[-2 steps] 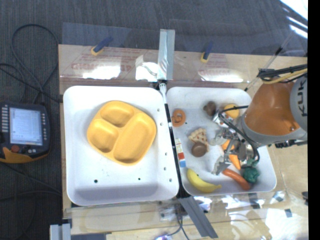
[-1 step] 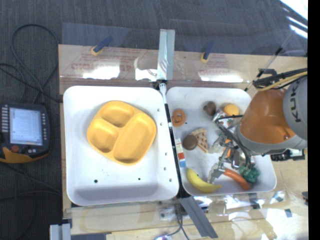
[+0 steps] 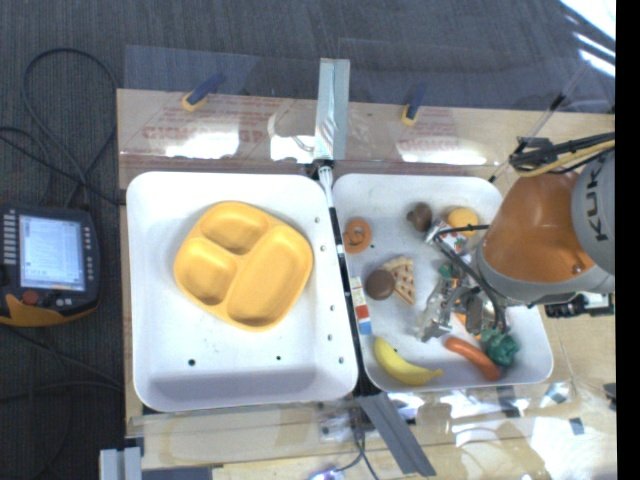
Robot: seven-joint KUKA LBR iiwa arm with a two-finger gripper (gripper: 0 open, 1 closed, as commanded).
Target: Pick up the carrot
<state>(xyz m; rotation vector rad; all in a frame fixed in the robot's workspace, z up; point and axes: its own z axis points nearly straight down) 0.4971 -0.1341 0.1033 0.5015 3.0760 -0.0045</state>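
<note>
Two shallow white bins sit side by side on the bench. The left bin carries a yellow divided plate with three compartments, lying a little above the bin's middle. The right bin holds the rest of the things. The carrot, orange with a green leafy top at its right end, lies near the lower right corner of that bin, slanting down toward the right. A banana rests along the lower edge just left of the carrot, apart from it. Farther up are a small orange ring-shaped piece near the bin's left wall, a brown round piece, a waffle-like wedge touching it on the right, a small dark brown piece, and a yellow-orange round fruit partly covered by the arm.

The arm reaches in from the right, its orange band over the right side of the bin. The gripper hangs just above and left of the carrot, over bare bin floor, with wires trailing around it. Its metal fingers look slightly parted with nothing between them, though the tangle of cables makes this hard to judge. The carrot lies free on the bin floor, close beside the fingertips.

A pendant with a lit screen lies on the dark floor left of the bench.
</note>
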